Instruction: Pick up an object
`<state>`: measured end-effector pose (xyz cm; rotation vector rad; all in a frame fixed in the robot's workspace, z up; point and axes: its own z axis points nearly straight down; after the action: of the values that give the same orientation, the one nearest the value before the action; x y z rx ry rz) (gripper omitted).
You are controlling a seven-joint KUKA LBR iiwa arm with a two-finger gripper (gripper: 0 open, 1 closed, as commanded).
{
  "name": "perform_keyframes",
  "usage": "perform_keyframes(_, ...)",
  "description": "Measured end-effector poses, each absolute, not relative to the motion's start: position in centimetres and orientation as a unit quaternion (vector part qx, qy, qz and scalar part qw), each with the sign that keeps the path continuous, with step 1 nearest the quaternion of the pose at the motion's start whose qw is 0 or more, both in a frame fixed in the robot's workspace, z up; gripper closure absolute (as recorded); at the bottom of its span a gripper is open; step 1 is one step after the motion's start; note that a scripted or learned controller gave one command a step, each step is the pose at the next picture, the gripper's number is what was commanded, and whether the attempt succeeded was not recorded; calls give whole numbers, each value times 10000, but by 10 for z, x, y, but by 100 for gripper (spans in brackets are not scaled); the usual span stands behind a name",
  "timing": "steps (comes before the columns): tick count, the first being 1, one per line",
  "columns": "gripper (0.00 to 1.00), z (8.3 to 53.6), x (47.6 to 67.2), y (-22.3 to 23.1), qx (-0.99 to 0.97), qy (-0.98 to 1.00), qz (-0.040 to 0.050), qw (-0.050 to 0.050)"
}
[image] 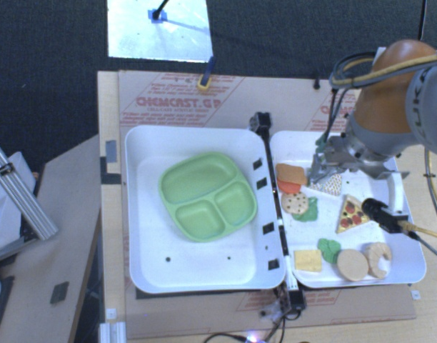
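My gripper hangs low over the back middle of the right bin, below the orange band of the arm. Just beneath it lies a white speckled wedge. To its left sits an orange and red toy piece. Nearer the front lie a chocolate-chip cookie on a green leaf and a pizza slice. Nothing can be seen held in the gripper.
The left bin holds a green divided plate. At the front of the right bin lie a yellow cheese square, a green piece, a tan disc and a curled tan piece. A black cable fitting hangs by the pizza.
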<state>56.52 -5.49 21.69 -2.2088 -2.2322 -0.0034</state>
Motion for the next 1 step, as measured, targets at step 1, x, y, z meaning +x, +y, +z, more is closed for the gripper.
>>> perform_keyframes(1, 100, 234, 572, -33, -7044, -7098, -11, -7)
